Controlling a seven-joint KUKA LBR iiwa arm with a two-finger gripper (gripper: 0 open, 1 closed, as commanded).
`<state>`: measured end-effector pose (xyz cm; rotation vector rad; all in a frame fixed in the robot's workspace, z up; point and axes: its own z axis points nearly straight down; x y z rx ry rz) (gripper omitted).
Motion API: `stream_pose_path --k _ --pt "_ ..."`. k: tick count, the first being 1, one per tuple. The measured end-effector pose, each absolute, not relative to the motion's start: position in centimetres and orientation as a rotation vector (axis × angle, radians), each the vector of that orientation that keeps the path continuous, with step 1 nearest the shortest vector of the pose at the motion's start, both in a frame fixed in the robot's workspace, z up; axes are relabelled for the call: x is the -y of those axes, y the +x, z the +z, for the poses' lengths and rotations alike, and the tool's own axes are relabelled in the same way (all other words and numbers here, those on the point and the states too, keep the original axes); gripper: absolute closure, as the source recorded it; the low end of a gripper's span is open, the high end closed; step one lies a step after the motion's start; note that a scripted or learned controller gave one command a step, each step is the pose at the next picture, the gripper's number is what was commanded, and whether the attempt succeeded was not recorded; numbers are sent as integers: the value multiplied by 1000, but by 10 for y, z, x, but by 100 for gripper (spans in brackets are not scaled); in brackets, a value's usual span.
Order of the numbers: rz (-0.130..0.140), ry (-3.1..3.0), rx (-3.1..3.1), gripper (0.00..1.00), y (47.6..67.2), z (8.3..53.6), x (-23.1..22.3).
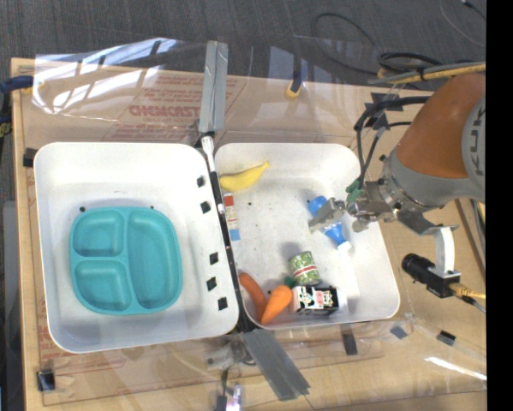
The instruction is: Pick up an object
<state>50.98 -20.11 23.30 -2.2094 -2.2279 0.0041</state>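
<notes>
The gripper [335, 218] is reaching into the right bin [369, 294] from the right side of the camera view, at that bin's right-centre area. A blue and white object [329, 219] is sitting at the gripper's tip, touching or overlapping it. Whether this object is lying between the fingers cannot be told from this view, and the jaw opening cannot be told either. The grey wrist and the orange band [440, 135] are extending away to the right, above the bin's right wall.

Below and left of the gripper, a small green can [302, 267] is standing near the bin's lower area. Just beside it, a black carton with white markings [316, 299] is lying against the lower wall. Two orange carrot-shaped pieces [266, 299] are lying to the left of the carton, touching each other. A yellow banana [243, 176] is resting at the bin's upper left corner, well apart from the gripper.

The left bin [50, 195] is holding a teal plate with three compartments [126, 260], lying flat near its centre.
</notes>
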Motion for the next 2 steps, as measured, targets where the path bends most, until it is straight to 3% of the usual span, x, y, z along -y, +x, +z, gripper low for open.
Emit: stream_pose_path --k 1,2 --pt "3 -2191 2249 0 539 92 209" --pt "2 -2143 2296 0 657 92 209"
